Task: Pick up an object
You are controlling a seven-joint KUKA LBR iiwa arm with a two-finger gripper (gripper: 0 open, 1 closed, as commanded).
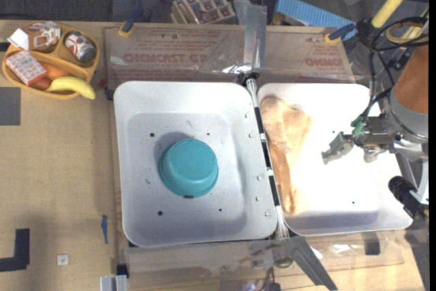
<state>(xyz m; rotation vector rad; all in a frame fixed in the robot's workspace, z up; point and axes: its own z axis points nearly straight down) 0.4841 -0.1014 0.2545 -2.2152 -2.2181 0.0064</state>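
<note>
We see the arm (412, 102) cut off by the right edge with only its orange band and wrist showing, the gripper (335, 148) too blurred for us to read its jaws, and the clutter behind the tabletop (54, 180) dim and indistinct.

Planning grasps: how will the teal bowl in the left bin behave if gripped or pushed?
The teal bowl sits upside down, so probably stable and more apt to slide than roll. Its smooth dome offers little edge; fingers may slip. It looks rigid and light.

The arm (409, 95) reaches in from the right, its end effector (335, 150) pointing left, fingers spread.
</note>
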